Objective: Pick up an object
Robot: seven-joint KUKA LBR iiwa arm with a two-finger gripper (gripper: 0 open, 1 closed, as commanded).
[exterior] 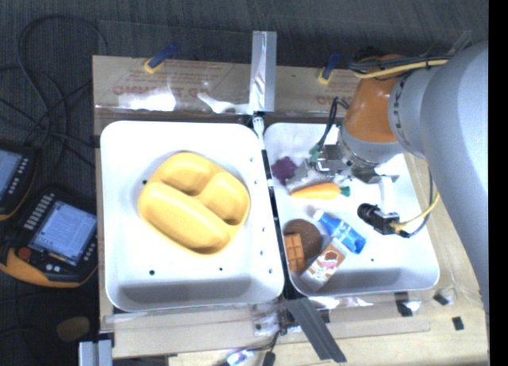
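Camera view: gripper [332, 159] is seen low in the right bin [421, 265]; finger state cannot be told. A carrot [316, 190] lies just below it, a purple piece [283, 169] to its left. Blue packet [340, 232], brown disc [302, 233] and small carton [324, 265] sit further below. Yellow loaf [194, 200] is well left, in the left bin [127, 277].

Single fixed cam above the bench [111, 71], angled down, mid-distance, taking in both white bins [115, 277] side by side, plus floor around them. Arm [444, 110] entering from the right.
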